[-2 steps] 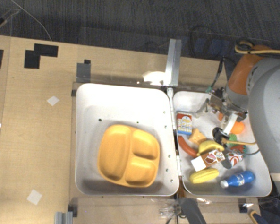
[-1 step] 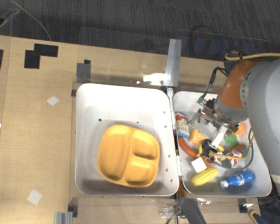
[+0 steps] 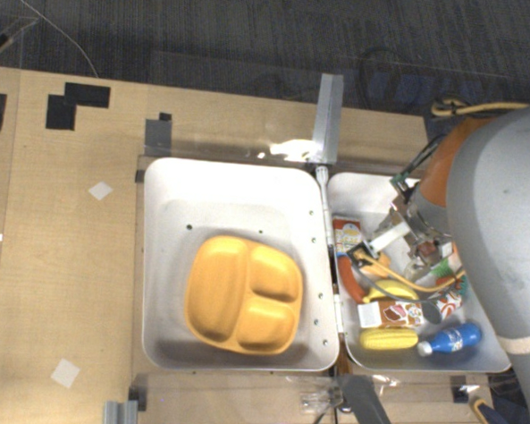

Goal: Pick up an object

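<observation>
Clutter [image 3: 403, 300] — banana [image 3: 388, 339], bottle [image 3: 451, 340], tool [image 3: 377, 247] above

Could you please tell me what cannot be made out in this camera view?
- Gripper: too small and cluttered to tell its state or contents.
- Right bin: its right part is hidden by the arm.
- Items beside the blue bottle and yellow object: overlapping, too small to identify.

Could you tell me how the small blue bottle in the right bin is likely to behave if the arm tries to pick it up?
The blue bottle lies on its side, so its rounded body would probably roll if nudged. It looks like smooth plastic, likely slippery and light. It rests close to the bin wall, which may hinder a grasp.
</observation>
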`<act>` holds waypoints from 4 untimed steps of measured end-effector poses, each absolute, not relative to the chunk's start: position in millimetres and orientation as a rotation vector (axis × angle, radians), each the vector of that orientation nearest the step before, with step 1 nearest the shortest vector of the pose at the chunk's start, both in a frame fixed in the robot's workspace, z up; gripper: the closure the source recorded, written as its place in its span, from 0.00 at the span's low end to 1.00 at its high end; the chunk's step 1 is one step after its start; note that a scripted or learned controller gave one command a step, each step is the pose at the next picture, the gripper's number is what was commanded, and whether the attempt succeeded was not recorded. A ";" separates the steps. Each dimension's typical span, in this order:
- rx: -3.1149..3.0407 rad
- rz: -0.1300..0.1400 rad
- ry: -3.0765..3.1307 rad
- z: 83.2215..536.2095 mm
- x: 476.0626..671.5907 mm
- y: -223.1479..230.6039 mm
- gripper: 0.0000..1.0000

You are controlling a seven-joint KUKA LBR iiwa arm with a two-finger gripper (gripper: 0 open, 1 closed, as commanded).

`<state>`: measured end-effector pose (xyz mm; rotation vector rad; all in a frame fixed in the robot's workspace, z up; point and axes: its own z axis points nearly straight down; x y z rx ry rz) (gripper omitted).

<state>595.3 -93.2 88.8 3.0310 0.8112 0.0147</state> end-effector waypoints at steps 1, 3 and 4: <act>3.091 0.013 0.540 88.6 601.8 -88.4 0.00; 3.124 0.012 0.324 133.0 599.7 -162.0 0.00; 3.119 0.017 0.345 96.8 633.8 -198.6 0.00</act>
